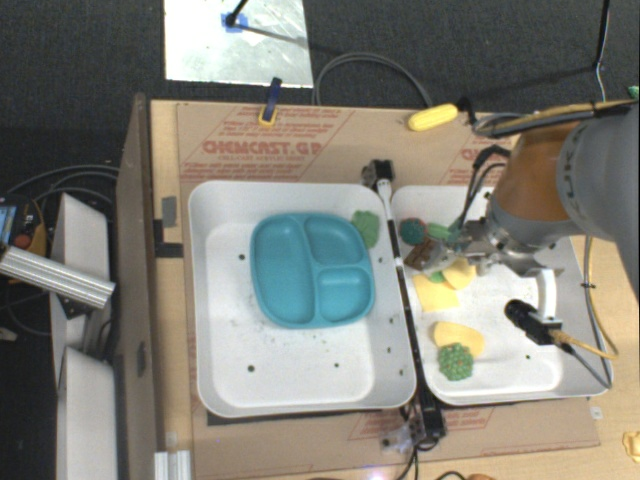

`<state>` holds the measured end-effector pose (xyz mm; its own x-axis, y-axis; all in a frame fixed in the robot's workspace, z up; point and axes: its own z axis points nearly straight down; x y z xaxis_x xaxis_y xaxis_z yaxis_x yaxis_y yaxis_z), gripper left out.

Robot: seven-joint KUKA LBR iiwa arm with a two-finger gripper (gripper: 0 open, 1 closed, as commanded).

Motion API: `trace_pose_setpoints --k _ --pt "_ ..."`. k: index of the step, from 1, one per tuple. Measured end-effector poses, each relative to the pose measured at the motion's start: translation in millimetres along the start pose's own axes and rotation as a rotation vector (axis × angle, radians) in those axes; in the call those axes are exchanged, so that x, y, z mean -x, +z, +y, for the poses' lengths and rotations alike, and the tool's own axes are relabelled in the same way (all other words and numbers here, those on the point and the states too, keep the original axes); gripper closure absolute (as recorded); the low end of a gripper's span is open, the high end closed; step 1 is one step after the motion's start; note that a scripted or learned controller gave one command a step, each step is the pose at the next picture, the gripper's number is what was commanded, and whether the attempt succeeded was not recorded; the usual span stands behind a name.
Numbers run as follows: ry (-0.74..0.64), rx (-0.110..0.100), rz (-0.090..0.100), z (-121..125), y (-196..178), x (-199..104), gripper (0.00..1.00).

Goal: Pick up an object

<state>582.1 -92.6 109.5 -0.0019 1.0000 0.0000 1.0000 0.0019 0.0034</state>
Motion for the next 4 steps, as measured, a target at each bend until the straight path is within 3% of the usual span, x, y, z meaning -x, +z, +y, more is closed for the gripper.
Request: trace_pose_setpoints --k 1,2,3,4 --pt "-0.001 0.003 0.000 1 -11 0 1.00" --pt "0.007 -0.004 -0.001 -75 -64 42 1.00" --pt "0.001 -0.002 0.000 -71 -61 39 0.00" --pt "-0.006 -0.006 0.002 -57 0 -6 0.00"
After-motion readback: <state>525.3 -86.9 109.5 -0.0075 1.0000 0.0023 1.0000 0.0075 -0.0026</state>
